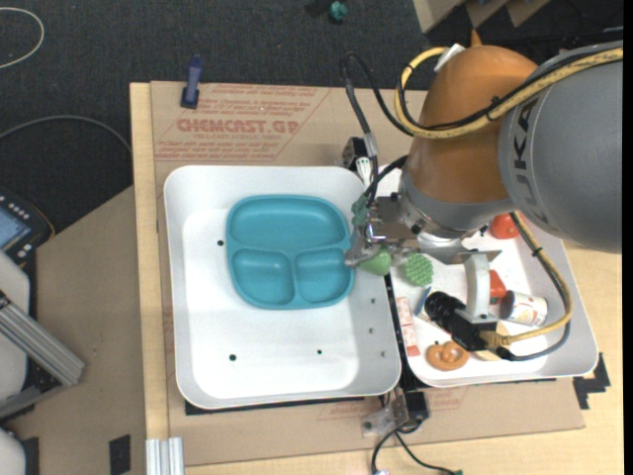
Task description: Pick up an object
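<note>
Blue clip [193,82] on brown board [237,122]

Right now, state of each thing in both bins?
Teal divided tray: flat in the left bin, upright, compartments bare.
Gripper: low at the tray's right edge, a small green object beside it.
Green studded ball: resting in the right bin.
Brown ring: lying flat.

A robotics lab: cables [30,127] are trailing over dark carpet [99,28] at upper left, and two bins [193,295] are sitting on a cardboard-topped bench [237,117].
</note>
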### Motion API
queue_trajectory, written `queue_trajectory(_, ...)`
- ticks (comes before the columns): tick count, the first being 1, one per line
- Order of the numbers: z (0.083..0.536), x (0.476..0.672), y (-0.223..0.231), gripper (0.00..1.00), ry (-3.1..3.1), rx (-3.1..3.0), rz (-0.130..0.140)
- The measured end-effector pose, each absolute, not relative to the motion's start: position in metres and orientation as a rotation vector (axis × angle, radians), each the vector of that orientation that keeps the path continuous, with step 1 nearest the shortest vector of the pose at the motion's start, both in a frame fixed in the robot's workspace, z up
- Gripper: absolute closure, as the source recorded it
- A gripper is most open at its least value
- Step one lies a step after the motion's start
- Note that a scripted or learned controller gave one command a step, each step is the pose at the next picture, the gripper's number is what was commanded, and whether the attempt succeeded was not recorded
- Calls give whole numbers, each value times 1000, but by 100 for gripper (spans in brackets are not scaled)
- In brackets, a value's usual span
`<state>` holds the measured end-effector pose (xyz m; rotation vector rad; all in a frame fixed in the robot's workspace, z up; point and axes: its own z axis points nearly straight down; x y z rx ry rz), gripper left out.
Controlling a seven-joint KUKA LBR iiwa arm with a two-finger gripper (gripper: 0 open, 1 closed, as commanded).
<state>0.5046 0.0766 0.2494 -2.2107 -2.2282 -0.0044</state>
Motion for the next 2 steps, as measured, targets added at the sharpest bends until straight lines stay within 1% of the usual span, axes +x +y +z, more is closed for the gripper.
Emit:
queue_trajectory(1, 421, 526, 63, 100, -2232, -2229, -27)
queue_trajectory(2, 264, 493, 90, 100, -2214, -2213, 22)
